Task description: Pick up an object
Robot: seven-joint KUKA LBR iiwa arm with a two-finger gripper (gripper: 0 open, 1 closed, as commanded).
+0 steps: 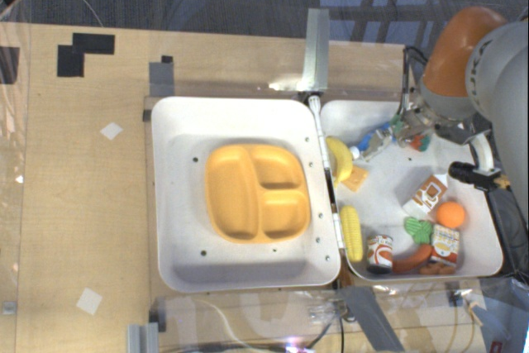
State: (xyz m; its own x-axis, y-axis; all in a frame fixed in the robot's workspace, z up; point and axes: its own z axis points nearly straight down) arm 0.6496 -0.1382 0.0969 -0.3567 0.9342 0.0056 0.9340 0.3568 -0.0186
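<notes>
Objects for picking lay jumbled in the right bin (488, 260), right of the yellow tray (254, 191): banana (338, 156), corn (351, 231), orange (450, 214). Gripper (411, 126) hung over that bin's far edge, seemingly poised to descend.

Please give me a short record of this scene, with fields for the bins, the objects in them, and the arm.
left bin: holds a yellow divided tray
right bin: holds small toy items
near divider: banana, corn
front right: orange ball, can, carton, green piece
arm: over the right bin's back right corner
end effector: low by the back wall, fingers unclear
held object: none visible
</notes>
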